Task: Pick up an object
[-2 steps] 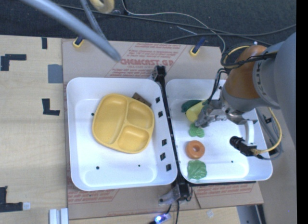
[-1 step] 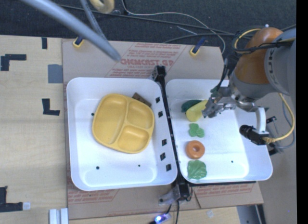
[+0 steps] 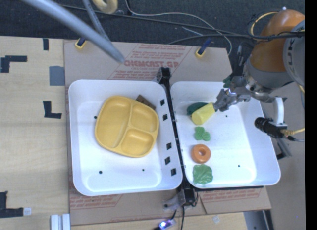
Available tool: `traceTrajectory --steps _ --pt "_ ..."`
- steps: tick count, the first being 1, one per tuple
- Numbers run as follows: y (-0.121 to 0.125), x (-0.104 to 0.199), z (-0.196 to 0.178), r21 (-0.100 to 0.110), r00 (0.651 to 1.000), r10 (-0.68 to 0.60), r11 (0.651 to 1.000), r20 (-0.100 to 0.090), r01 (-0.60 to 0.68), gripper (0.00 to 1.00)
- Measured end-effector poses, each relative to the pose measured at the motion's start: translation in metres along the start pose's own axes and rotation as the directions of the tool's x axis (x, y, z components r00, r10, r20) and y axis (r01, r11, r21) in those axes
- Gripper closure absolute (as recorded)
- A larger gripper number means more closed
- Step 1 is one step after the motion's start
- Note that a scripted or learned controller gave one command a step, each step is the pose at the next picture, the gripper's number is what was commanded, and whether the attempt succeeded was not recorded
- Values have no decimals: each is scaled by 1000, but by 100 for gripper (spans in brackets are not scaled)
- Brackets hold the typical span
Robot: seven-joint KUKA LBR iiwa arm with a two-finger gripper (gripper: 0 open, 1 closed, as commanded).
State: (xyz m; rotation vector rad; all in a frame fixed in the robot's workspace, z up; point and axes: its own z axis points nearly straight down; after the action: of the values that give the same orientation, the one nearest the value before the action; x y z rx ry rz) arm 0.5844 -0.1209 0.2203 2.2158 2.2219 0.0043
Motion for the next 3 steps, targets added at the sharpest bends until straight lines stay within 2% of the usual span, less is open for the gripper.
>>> traceTrajectory --steps 1,3 --pt "1 1 -27 2 1000 1 1000 -1 -1 100" --pt "-2 107 0 7 1000 -3 1000 -1 3 100"
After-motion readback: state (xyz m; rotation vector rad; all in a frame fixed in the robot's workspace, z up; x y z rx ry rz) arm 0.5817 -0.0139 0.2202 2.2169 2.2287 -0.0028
